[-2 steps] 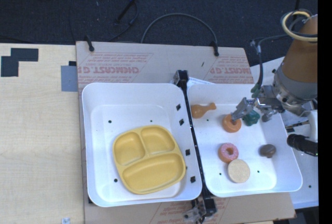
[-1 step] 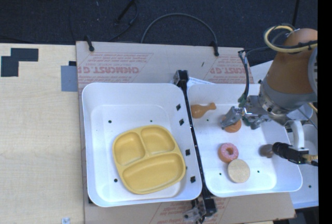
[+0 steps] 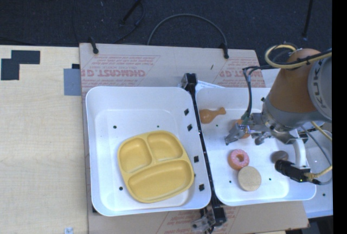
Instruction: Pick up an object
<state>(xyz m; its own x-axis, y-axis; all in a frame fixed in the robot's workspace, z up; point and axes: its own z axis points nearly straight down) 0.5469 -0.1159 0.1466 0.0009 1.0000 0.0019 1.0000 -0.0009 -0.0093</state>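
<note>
My gripper [image 3: 246, 138] hangs over the middle of the right bin [image 3: 217, 97], open, its two grey fingertips spread apart with nothing between them. A pink donut [image 3: 238, 159] lies just below and in front of it. A tan round biscuit [image 3: 249, 178] sits right beside the donut toward the front. An orange drumstick-shaped toy [image 3: 211, 114] lies to the gripper's left, near the divider. A small orange bit [image 3: 244, 129] shows close to the gripper's base; I cannot tell what it is.
The left bin [image 3: 103, 114] holds a yellow divided plate [image 3: 156, 165]. A black divider [image 3: 196, 135] runs between the bins. The arm's orange-banded wrist [image 3: 293, 86] covers the right bin's back right. A small grey round thing [image 3: 279, 156] lies near the right wall.
</note>
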